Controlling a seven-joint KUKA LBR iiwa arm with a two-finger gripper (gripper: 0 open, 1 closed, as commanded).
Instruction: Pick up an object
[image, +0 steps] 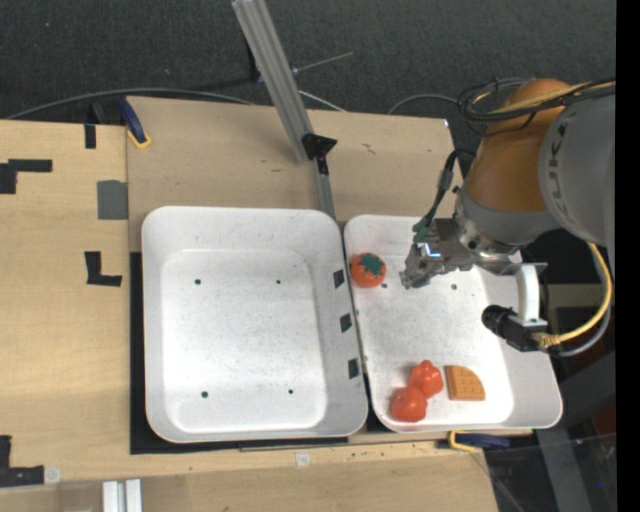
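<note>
right now the pincer (417, 272) hangs beside the tomato (367, 270), grip state unclear.

bench (230, 165): light wood surface | left white bin (240, 320) and right white bin (455, 325) rest on it side by side, edges touching | black tape marks (95, 268) lie near its left side

grey arm reaches in from right, tool (418, 268) lowered.
</note>
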